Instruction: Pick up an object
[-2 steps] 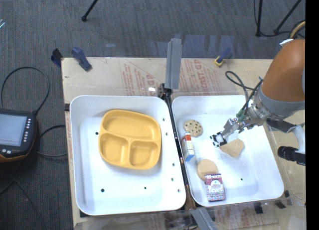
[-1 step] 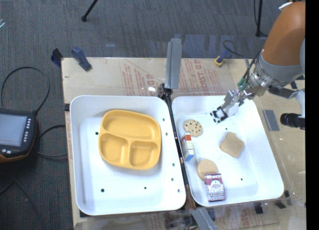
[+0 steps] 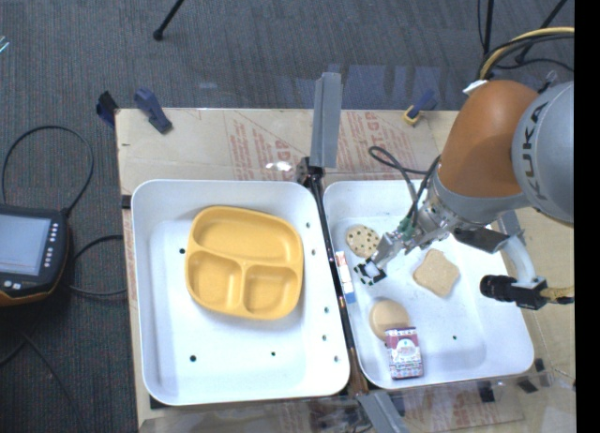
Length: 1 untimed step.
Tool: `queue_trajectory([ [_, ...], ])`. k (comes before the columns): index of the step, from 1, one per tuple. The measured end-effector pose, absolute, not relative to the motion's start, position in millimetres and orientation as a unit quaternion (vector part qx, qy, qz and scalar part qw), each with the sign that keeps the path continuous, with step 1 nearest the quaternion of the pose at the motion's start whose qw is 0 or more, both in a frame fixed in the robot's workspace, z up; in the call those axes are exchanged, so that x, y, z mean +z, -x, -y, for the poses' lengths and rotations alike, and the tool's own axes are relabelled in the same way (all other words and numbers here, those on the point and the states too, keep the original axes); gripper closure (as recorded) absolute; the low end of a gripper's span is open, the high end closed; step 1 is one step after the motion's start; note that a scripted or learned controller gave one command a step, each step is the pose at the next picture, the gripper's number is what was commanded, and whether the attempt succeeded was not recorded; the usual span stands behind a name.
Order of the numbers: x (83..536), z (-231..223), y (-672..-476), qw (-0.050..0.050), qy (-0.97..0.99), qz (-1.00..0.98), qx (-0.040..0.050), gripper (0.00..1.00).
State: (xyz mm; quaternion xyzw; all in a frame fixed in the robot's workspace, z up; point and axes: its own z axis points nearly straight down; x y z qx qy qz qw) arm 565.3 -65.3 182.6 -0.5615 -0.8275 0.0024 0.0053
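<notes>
The arm (image 3: 525,155) at the right of the frame is grey, with a broad, rounded orange band (image 3: 487,141) above the wrist and dark "KUKA" lettering (partly cut off) on the grey shell. Thin black cables loop along the wrist toward the small dark end effector (image 3: 368,270) with pale fingertips.

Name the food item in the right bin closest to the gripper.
The cookie, round with dark chips, lies just above the gripper. The toast and the bun sit farther off, and the carton farthest.
</notes>
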Motion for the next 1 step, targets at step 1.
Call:
queue_trajectory([
  [1,247.9,-20.5,-616.3,-0.001,0.531,0.848,-0.0017,1.00],
])
